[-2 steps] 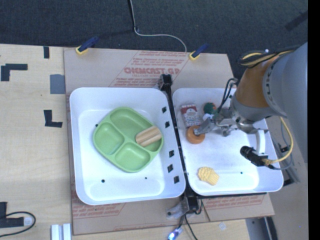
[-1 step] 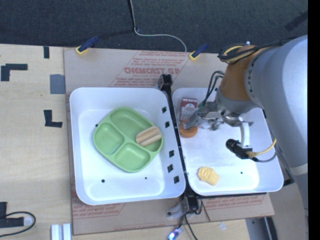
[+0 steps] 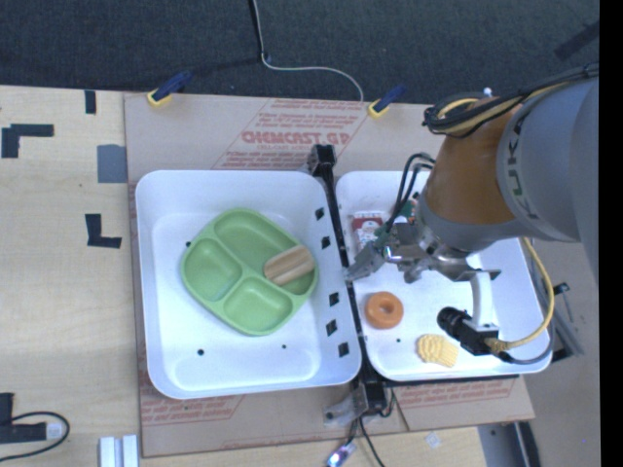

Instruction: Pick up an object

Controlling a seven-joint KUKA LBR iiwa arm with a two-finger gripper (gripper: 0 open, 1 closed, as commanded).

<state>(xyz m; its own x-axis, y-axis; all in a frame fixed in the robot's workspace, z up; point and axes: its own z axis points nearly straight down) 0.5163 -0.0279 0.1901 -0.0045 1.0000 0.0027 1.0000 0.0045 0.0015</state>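
Grey arm [image 3: 545, 163] faintly lettered, perhaps "KUKA", cardboard [image 3: 292, 134] under the bins printed "CHEMCAST GP" in red, pincer [image 3: 375, 258] state impossible to tell, orange ring [image 3: 384, 310] just below it, yellow piece [image 3: 437, 350] farther below-right, right bin [image 3: 516, 358].

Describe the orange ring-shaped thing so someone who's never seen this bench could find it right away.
Start at the right white bin, the one the grey and orange arm reaches over. Near that bin's left wall, below the gripper, lies the orange ring. It is round with a hole in the middle, unlike the lumpy yellow piece to its lower right.
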